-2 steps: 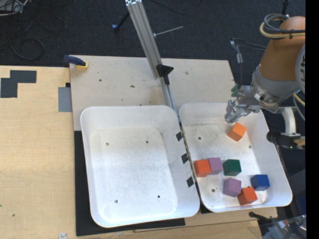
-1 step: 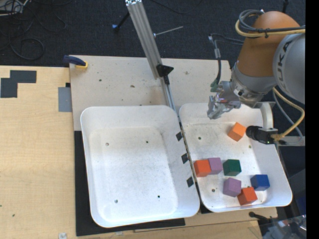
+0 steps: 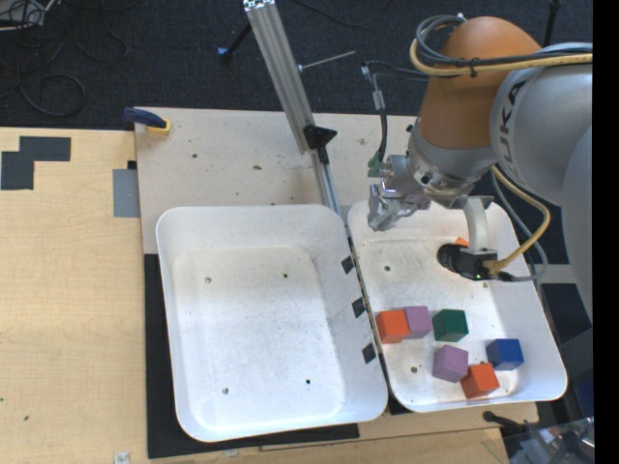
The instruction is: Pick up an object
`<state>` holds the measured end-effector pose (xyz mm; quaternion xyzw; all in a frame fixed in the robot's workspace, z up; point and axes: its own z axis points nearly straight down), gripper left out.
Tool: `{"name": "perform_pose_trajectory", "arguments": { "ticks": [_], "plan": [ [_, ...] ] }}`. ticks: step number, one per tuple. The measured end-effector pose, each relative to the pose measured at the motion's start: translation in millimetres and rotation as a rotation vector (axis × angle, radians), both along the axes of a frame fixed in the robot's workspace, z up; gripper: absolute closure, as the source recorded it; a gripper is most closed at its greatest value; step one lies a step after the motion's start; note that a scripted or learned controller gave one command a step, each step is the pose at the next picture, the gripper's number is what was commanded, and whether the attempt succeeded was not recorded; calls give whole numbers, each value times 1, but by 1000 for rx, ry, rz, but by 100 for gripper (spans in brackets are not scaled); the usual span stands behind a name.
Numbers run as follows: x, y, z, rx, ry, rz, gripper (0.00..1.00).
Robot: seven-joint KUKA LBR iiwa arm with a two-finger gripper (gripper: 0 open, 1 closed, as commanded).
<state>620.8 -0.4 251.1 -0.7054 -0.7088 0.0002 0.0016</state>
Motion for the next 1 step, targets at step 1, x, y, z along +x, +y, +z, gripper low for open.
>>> {"name": "perform_pose_trajectory", "arguments": {
  "ticks": [1],
  "plan": [
    [9,49,-16,-1,1,-2,100]
  ]
}}
